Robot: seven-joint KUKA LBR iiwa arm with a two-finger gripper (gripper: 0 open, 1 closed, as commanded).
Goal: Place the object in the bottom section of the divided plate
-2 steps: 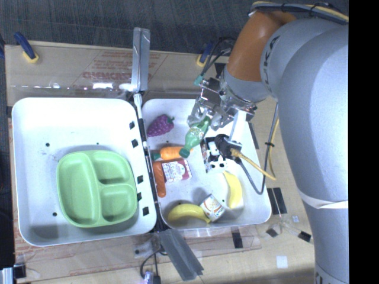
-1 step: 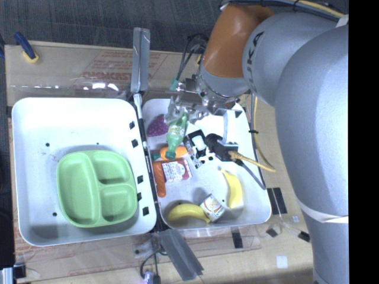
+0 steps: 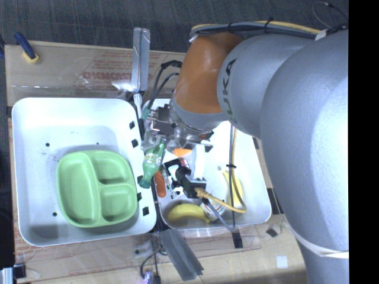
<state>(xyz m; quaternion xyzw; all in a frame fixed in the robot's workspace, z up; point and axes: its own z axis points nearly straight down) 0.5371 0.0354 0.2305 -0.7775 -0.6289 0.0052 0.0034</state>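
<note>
Rt bin (image 3: 260, 182): banana (image 3: 186, 212) below claw (image 3: 169, 158)

Divided plate (image 3: 95, 188): pale green, rounded-square, three sections, one long along its left side, two smaller on right. Lies flat on floor of left white bin (image 3: 35, 123), toward bin's lower right, sections bare.

Object not identifiable for certain. Candidates, all right of plate in neighbouring bin: translucent green bottle (image 3: 151, 164), tilted, just beyond plate's right edge, at wall between bins; orange carrot-like piece (image 3: 160, 185) just below bottle; yellow banana (image 3: 186, 213) further right and lower, lying on its side.
</note>
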